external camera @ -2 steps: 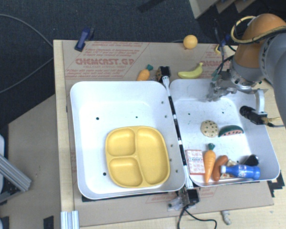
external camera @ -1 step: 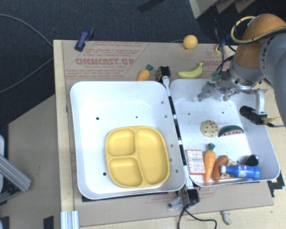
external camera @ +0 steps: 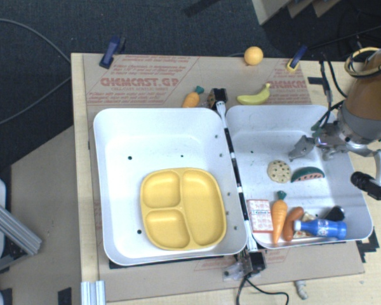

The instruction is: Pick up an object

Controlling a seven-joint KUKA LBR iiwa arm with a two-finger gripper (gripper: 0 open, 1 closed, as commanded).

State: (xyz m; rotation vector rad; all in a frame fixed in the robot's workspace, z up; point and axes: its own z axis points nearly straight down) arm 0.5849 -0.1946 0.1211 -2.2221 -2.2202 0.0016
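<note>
My gripper (external camera: 303, 148) hangs over the right bin (external camera: 254, 129), in its upper right part, with nothing seen in it. Just below and left of it lies a round speckled cookie (external camera: 279, 169). A watermelon slice (external camera: 308, 174) lies right of the cookie, under the gripper. Along the bin's front edge are a red and white box (external camera: 259, 215), an upright carrot (external camera: 279, 216), a brown sausage (external camera: 291, 222) and a blue bottle (external camera: 320, 228) on its side.
The left bin (external camera: 114, 138) holds a yellow divided plate (external camera: 181, 207). Behind the bins on the cardboard lie a banana (external camera: 254, 96), an orange ball (external camera: 254, 56) and a small orange toy (external camera: 192, 98). Blue clamps (external camera: 112, 53) hold the board's back edge.
</note>
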